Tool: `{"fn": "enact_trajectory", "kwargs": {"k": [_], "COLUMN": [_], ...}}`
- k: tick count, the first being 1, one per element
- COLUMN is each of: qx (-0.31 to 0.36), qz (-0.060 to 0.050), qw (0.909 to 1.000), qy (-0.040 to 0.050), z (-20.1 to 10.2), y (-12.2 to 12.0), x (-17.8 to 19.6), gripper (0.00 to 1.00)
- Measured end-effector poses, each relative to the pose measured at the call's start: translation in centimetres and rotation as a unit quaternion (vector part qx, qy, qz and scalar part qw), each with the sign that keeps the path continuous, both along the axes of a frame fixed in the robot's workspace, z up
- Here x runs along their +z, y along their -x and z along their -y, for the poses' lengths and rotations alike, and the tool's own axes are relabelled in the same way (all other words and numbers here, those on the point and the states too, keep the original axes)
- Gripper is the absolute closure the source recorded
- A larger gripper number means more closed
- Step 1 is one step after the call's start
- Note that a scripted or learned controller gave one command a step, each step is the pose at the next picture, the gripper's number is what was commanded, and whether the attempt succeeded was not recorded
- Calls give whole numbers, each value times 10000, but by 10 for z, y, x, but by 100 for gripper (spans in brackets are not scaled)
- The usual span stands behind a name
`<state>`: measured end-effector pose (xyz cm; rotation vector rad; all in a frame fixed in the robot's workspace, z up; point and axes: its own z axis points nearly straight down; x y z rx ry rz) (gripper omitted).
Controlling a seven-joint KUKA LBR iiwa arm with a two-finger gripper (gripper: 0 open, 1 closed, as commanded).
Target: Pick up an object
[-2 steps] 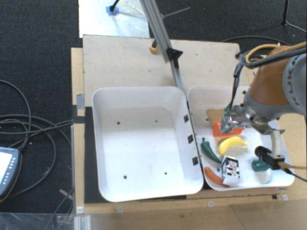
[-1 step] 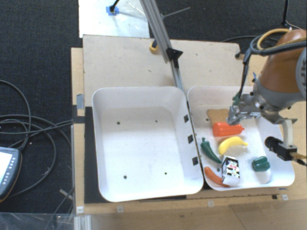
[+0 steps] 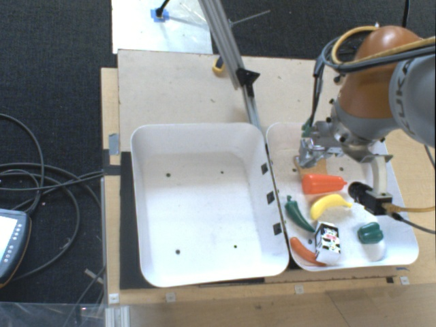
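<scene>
Leftward, the larger white bin (image 3: 146, 182) carries no candidate object; all of them lie in the right-hand bin (image 3: 409, 247), where the arm works. Reading across that bin: a green pepper (image 3: 297, 213) and a slim orange piece (image 3: 303, 249) near the dividing wall, a small printed box (image 3: 328, 242), a yellow banana (image 3: 329, 205), an orange carrot-like block (image 3: 323, 182), and a dark green item (image 3: 370, 233) toward the right rim. The gripper (image 3: 310, 157) hangs at the bin's far end with nothing visibly between its fingers; whether they are parted cannot be told. The orange block lies just nearer the camera than the gripper, long axis left to right, apparently the closest target.
</scene>
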<state>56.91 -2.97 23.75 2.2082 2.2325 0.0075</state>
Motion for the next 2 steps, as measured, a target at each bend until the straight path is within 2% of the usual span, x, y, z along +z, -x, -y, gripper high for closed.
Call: {"fn": "enact_trajectory", "kwargs": {"k": [1,2], "qx": [3,2], "qz": [-11,-6], "qw": [10000,10000], "qy": [-2,-1], "z": [-59,-115], "y": [-5,-26], "x": [6,3], "gripper": [100,100]}}
